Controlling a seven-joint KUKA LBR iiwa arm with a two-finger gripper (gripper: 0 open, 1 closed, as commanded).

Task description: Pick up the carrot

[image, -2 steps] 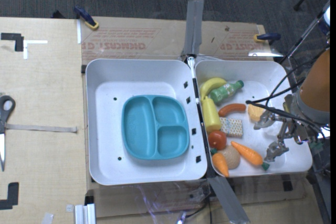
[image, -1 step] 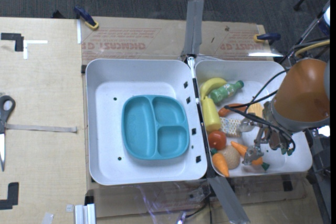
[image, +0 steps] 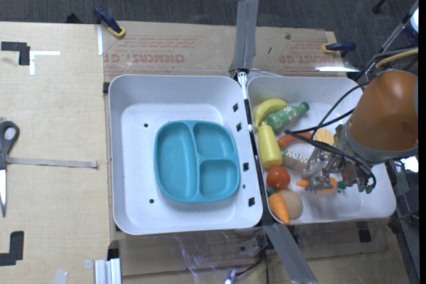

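Starting at the far left, find scissors lying on the bench, well apart from everything and no danger to the task. Moving right, meet the left bin with a teal divided plate in the middle, also not involved. Crossing the wall between the bins, reach the crowded right bin. Look for the carrot in its near left corner, lying tilted with the tip toward the front wall, touching a round beige potato-like thing on its right and just below a red tomato. Note above these a yellow bottle, a banana and a green bottle. Further right, see the gripper low over the middle of this bin, among small orange and pale pieces too mixed to name, and apart from the carrot. Cannot tell whether the jaws are spread or pressed together, because cables and the wrist cover them. Expect the main risk to be closing on the wrong thing, since several orange pieces lie nearer than the carrot. Expect also trouble at the corner: little room beside the bin wall, so possibly striking the wall, or pinching the beige neighbour together with the carrot, or pushing the tapered carrot out sideways.
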